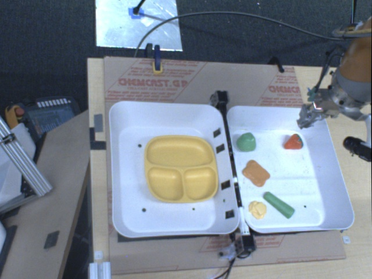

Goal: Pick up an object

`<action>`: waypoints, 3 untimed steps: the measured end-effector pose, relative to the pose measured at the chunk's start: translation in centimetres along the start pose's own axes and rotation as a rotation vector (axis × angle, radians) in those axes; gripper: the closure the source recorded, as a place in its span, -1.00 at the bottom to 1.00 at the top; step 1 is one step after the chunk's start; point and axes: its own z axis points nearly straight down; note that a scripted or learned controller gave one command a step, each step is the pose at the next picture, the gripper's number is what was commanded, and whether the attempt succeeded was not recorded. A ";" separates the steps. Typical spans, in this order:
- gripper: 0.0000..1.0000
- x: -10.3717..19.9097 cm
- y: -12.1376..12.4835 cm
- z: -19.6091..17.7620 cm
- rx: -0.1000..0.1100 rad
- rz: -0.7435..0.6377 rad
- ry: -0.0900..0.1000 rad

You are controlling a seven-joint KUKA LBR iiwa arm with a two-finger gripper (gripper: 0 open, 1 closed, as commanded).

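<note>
Lowest in the right bin point(334, 156) lie a green stick point(279, 204) and a yellow lump point(257, 209), with an orange piece point(256, 172), green ball point(246, 142) and red-orange toy point(293, 142) beyond. Over its far right rim hangs the claw point(307, 118), touching nothing; a yellow tray point(179, 168) sits in the left bin point(125, 156).

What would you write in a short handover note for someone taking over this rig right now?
Hand: over the right white bin's far right corner, holding nothing visible.
Right bin holds: round green piece, red-orange piece, flat orange-brown piece, small yellow piece, long green piece.
Left white bin holds a yellow divided plastic tray.
Done: nothing lifted.
Left: pick one; the red-orange piece lies closest.
</note>
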 end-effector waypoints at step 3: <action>1.00 16.1 0.5 -0.4 0.006 -0.005 0.004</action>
